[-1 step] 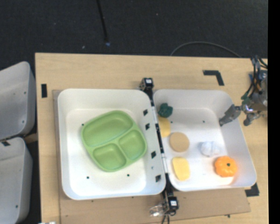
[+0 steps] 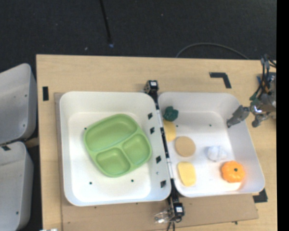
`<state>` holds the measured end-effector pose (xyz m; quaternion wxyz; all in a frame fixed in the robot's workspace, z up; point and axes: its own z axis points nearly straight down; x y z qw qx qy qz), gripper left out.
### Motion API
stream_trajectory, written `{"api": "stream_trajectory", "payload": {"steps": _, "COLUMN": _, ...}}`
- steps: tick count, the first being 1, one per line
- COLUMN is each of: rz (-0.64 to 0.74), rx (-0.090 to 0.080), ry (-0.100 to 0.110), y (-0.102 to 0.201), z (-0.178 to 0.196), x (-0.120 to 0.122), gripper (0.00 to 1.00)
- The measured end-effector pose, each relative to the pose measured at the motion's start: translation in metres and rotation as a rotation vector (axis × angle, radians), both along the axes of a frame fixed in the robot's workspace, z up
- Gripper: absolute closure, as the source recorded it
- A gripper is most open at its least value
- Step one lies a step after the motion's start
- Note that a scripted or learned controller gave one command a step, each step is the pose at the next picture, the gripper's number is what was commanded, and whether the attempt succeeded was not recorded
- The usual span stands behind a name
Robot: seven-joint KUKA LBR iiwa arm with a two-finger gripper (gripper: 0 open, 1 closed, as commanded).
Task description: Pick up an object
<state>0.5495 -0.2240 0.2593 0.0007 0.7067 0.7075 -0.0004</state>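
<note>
Five small items sit in the right bin (image 2: 248, 143); I'd go for the orange pumpkin toy (image 2: 232, 171) in its near-right corner, likely light, firm, gripped across its middle, while my gripper (image 2: 247, 115) hovers over that bin's far-right rim, two spread fingers holding nothing.

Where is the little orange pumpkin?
The orange pumpkin sits in the right bin, near its front right corner, just right of the white crumpled thing.

Even overhead light, soft shadows, white bins (image 2: 106, 196) slightly overexposed, image mildly blurred.
</note>
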Motion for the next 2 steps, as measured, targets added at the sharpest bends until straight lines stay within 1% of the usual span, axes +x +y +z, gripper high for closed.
{"api": "stream_trajectory", "payload": {"steps": 1, "rz": -0.002, "rx": 0.002, "ry": 0.004, "y": 0.010, "z": -0.053, "x": -0.002, "gripper": 0.00}}
{"api": "stream_trajectory", "payload": {"steps": 2, "rz": -0.004, "rx": 0.000, "ry": 0.003, "y": -0.002, "z": -0.105, "x": -0.001, "gripper": 0.00}}
